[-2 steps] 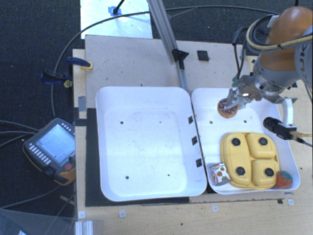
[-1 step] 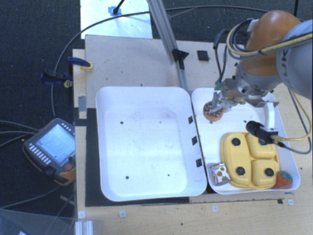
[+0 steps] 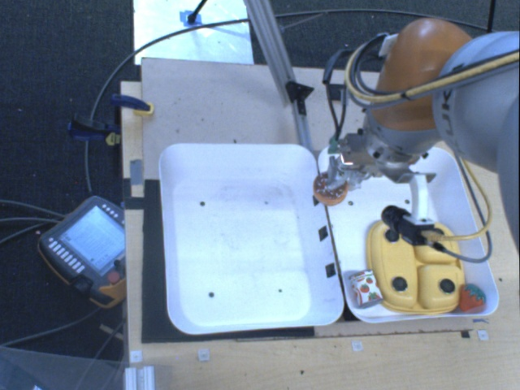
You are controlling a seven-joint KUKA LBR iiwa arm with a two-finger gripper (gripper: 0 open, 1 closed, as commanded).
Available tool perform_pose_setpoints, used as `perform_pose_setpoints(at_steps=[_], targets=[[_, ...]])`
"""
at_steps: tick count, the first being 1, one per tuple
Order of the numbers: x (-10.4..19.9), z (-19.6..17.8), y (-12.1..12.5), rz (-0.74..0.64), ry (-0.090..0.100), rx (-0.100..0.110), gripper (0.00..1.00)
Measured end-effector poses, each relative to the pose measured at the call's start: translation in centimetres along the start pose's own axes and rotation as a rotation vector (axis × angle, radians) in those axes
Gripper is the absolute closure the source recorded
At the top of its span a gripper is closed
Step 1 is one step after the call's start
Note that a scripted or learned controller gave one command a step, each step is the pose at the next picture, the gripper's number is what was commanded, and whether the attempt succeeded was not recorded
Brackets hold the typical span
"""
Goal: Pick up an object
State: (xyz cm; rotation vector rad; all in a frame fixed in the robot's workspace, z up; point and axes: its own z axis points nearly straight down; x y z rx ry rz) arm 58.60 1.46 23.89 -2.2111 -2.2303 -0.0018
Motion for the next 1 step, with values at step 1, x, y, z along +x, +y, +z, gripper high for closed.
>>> perform_pose_setpoints(at_steps=[1], targets=[[5.65, 1.01, 0.23, 0.000, 0.000, 0.000, 1.00]])
